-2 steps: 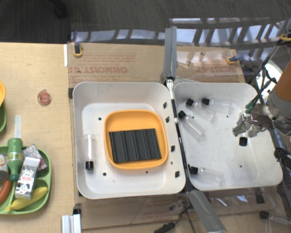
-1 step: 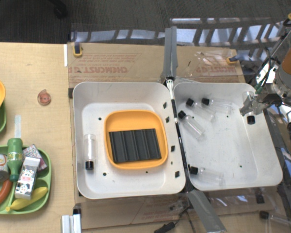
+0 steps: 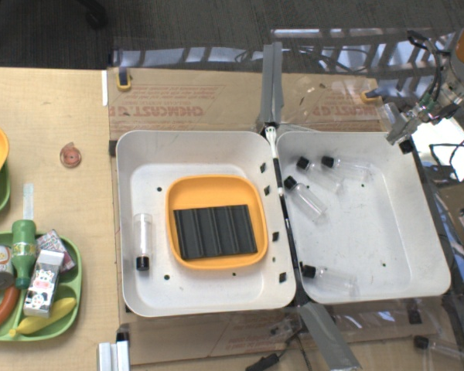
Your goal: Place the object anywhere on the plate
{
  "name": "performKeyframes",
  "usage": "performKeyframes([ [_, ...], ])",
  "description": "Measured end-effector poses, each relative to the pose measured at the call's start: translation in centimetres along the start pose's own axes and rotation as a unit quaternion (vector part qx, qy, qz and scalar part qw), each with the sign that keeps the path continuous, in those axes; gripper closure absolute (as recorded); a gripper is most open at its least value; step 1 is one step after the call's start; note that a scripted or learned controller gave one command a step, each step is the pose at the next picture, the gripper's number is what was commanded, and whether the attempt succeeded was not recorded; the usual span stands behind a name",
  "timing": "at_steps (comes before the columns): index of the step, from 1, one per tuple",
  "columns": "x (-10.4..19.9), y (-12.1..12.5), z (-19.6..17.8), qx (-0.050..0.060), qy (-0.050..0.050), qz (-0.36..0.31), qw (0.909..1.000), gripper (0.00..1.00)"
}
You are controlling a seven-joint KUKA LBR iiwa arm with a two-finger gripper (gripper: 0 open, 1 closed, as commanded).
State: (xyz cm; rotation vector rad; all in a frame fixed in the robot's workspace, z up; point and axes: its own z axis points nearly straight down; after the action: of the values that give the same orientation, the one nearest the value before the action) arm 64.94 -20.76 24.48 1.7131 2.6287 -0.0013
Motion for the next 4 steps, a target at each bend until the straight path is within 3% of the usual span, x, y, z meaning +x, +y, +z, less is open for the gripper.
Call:
performKeyframes([
  [1, -1.7, 0.4, -1.8, 0.0, 0.0, -0.065, 0.9979, 1.0],
  [2, -1.7, 0.4, -14.1, 0.0, 0.0, -0.133, 0.9911, 1.0],
  [3, -1.7, 0.4, -14.1, 0.0, 0.0, -0.133, 0.9911, 0.0],
  [4, -1.6, -0.1, -7.7, -0.001, 0.001, -0.294, 0.9559, 0.0],
])
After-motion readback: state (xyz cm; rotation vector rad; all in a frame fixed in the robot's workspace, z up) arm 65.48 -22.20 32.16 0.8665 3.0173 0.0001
